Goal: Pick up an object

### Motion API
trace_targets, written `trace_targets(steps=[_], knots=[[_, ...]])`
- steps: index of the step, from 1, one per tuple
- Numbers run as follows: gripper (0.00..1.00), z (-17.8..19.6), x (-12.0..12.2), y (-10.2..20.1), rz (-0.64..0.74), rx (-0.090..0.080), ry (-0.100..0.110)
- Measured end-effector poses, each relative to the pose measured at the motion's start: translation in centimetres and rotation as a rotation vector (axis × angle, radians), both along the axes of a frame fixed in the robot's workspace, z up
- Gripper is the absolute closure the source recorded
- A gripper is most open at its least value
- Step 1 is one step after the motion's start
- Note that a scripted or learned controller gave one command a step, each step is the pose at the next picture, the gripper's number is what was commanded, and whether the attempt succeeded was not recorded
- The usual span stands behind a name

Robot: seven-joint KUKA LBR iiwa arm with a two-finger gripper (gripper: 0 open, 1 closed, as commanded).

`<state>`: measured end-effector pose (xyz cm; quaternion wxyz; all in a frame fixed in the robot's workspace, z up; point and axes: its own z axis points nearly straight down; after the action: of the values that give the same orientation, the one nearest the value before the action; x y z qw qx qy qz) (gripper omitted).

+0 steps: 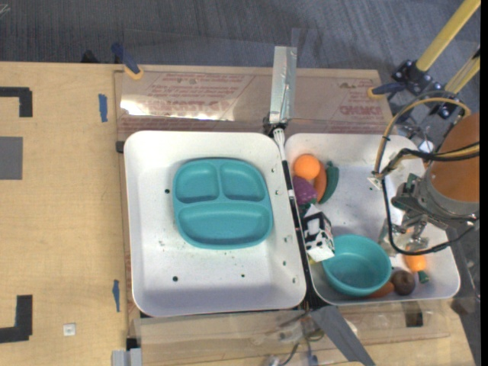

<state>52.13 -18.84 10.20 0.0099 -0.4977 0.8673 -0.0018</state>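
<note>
The two shallow white bins [145, 227] look like smooth moulded plastic with a dull sheen, and the teal three-compartment plate [223, 203] and the round teal bowl [357, 264] look like matt plastic. The pale tan bench top [61, 227] has the flat, grainy look of unvarnished wood or board, while the clear sheet behind the bins [191, 97] is glossy and catches the light. The grey floor [191, 14] appears rough, like woven carpet.

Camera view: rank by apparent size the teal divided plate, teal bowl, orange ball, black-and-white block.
1. teal divided plate
2. teal bowl
3 and 4. orange ball and black-and-white block look too alike to rank; the block is partly behind the bowl's rim.
</note>
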Motion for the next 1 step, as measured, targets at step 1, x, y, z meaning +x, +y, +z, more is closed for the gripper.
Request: trace_targets(steps=[1], knots=[[1.00, -1.27, -0.84, -1.95, 0.313, -0.009, 0.004]])
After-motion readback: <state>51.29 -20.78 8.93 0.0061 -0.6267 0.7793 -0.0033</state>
